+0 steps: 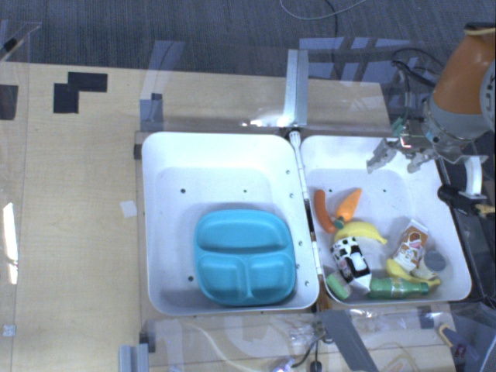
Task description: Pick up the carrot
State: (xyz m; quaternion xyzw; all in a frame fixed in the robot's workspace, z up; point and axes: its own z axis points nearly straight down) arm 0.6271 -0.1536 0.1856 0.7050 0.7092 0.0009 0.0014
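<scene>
Overhead, tool spread open, holding nothing, above carrot.

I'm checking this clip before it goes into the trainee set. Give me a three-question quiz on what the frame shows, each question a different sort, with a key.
1. True or false: the hand has the carrot between its fingers.
2. Which bin holds the blue divided tray? A) the left bin B) the right bin C) neither
3. Fill in: just below the carrot lies a yellow ____.

Key
1. False. The hand hangs over the far part of the right bin, apart from the carrot, with nothing between its fingers.
2. A. The tray lies alone in the left bin.
3. Banana. It rests beside the black-and-white cow toy.
</scene>
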